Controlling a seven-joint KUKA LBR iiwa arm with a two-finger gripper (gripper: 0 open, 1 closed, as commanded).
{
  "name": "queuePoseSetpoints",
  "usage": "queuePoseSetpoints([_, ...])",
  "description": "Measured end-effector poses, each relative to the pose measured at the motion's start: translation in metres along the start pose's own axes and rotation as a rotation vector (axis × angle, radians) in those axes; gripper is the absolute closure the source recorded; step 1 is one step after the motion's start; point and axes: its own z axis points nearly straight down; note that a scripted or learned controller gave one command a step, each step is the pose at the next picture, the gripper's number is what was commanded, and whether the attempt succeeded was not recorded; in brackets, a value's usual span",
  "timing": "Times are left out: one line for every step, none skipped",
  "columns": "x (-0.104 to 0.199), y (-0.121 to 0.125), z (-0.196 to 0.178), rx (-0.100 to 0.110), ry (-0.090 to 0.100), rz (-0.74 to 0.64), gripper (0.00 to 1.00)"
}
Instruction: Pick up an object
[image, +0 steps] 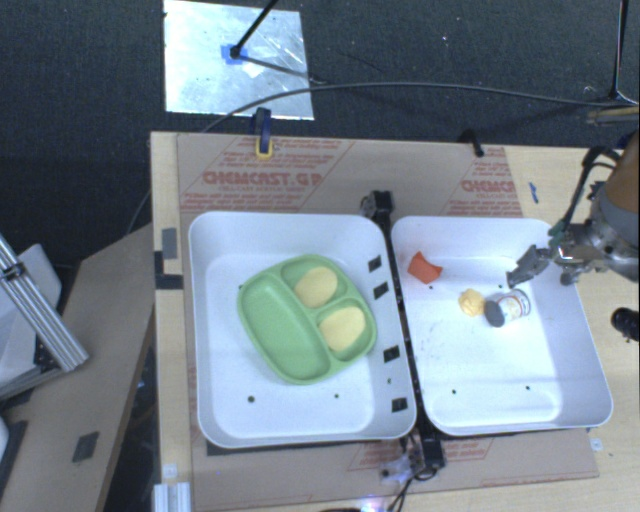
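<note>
Gripper (527, 266) hangs at 1 o'clock of jar (507, 308); finger state: cannot tell. Jar lies tipped, lemon (471, 301) touching at 9.

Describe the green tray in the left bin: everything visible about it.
The green tray looks like pale green plastic, oval and divided into three compartments: one long one on its left and two smaller ones on its right, each small one holding a yellow item. It lies flat, turned at a slant, near the middle of the left bin, touching its floor.
</note>
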Motion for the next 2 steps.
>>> queuePoseSetpoints([0.001,-0.009,0.046,0.003,0.001,0.002,0.00])
queuePoseSetpoints([-0.002,-0.010,0.088,0.002,0.001,0.003,0.00])
